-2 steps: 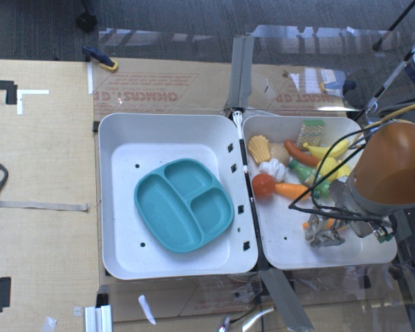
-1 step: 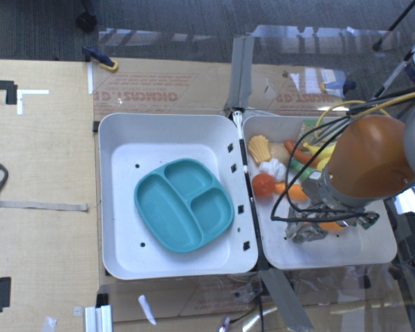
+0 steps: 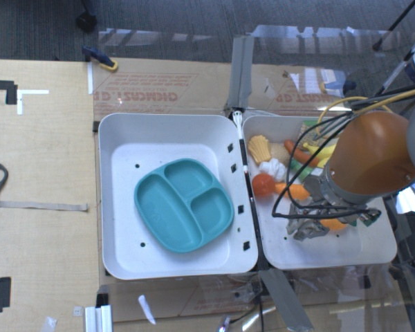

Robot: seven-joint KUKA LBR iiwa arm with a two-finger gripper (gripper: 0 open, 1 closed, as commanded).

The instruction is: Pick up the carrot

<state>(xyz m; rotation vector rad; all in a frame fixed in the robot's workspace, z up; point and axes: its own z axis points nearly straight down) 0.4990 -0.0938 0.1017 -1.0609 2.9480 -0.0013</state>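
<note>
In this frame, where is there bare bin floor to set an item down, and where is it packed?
Free: left bin floor around the teal divided plate, widest along its back edge and front-right corner. Also the right bin front strip, below the gripper. Crowded: the right bin's back-left, where toy foods including the carrot cluster under the arm.

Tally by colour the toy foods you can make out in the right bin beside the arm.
Orange: 3, a carrot, a piece near the cables, a bit under the arm
Red: 1, tomato
Yellow: 1, corn cob
White: 1, small item
Total: 6; others may be hidden under the arm.
</note>
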